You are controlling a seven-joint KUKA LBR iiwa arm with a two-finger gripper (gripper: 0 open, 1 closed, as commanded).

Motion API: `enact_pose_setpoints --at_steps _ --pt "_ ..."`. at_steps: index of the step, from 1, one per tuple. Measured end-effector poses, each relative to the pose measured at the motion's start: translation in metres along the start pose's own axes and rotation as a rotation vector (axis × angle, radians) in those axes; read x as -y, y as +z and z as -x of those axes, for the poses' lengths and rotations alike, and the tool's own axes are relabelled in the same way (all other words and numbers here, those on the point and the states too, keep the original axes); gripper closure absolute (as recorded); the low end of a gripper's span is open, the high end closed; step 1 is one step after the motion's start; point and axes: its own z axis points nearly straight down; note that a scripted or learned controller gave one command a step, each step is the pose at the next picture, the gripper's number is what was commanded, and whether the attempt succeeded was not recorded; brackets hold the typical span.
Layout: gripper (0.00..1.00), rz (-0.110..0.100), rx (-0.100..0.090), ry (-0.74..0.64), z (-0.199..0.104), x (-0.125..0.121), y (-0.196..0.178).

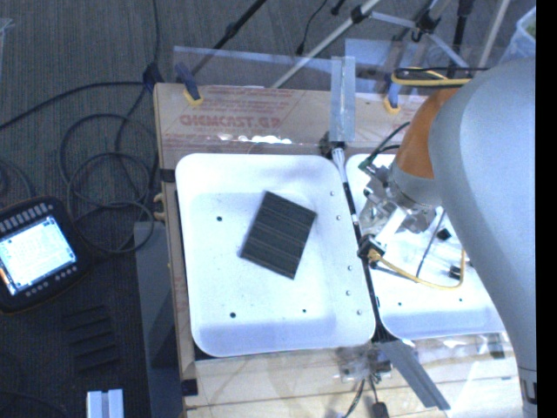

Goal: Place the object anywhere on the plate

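The plate is a dark, ribbed rectangular slab lying flat and slightly turned near the middle of the left bin; nothing rests on it. My gripper is low over the left part of the right bin, close to the wall between the two bins. The grey arm and its orange band cover much of that bin. I cannot make out any object at the gripper. A small dark piece shows on the right bin's floor beside the arm, too small to identify.
The two bins sit on a wooden board with clamps at its back edge. A control pendant and cables lie on the floor to the left. Tripod legs stand behind the bench.
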Motion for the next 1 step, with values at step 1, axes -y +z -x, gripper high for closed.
enact_pose_setpoints --at_steps 1 --pt "1.00 0.022 0.004 0.043 -0.0263 -0.0174 0.0042"
